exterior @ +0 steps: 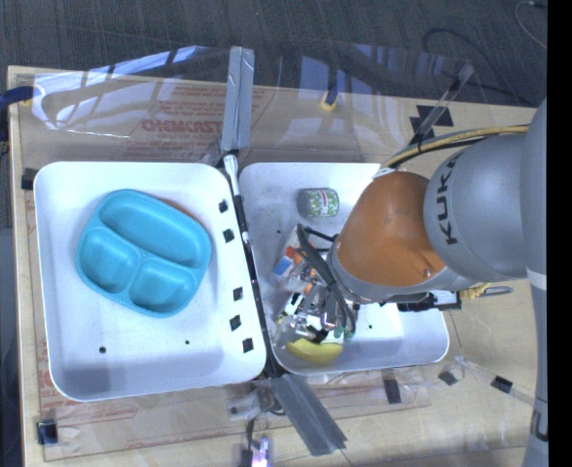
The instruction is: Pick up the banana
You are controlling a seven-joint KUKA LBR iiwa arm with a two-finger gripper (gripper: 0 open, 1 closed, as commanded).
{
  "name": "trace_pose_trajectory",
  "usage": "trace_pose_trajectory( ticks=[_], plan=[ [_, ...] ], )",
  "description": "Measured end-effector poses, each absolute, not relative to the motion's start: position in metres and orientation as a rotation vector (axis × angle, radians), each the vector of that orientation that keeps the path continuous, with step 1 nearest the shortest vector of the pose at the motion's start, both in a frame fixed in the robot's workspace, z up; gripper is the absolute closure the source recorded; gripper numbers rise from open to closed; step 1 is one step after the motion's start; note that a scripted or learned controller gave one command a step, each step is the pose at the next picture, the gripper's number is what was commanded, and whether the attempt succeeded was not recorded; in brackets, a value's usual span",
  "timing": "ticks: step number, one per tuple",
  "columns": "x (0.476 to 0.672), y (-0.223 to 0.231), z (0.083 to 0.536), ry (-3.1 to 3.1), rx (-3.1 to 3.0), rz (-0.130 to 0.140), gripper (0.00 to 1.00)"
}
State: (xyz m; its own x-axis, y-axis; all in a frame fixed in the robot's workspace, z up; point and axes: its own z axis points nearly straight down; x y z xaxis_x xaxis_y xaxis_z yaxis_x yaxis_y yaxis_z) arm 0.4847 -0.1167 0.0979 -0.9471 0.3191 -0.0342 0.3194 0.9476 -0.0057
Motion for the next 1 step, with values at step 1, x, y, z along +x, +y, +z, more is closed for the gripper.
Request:
trace_pose_trajectory(
  ticks=[1],
  plan=[
    [0.4795, -0.1281, 0.0944, 3.022, 0.822, -0.002, 0.00]
  ],
)
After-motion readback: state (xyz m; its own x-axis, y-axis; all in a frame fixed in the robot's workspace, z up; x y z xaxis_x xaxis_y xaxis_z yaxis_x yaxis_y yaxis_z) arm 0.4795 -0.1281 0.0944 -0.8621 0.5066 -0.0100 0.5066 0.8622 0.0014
